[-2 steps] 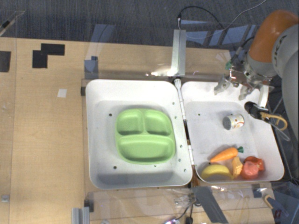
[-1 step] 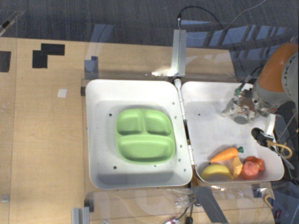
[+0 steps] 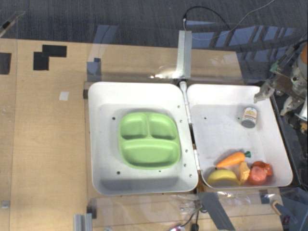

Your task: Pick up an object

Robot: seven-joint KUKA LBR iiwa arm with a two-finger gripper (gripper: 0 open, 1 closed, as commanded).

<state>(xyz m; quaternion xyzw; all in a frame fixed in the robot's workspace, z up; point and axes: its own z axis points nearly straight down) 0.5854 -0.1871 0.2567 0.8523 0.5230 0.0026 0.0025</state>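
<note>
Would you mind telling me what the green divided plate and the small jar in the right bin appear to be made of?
The green divided plate looks like moulded plastic: uniform colour, soft sheen, rounded compartment edges. The small jar, lying alone in the right bin, has a pale labelled body and a grey end, perhaps a metal lid; glass or plastic cannot be told.

The arm (image 3: 297, 76) is cut off by the right edge, the small jar's (image 3: 249, 116) label is unreadable, and the yellow piece (image 3: 244, 171) between carrot (image 3: 231, 160) and tomato (image 3: 260, 173) is partly hidden.
</note>
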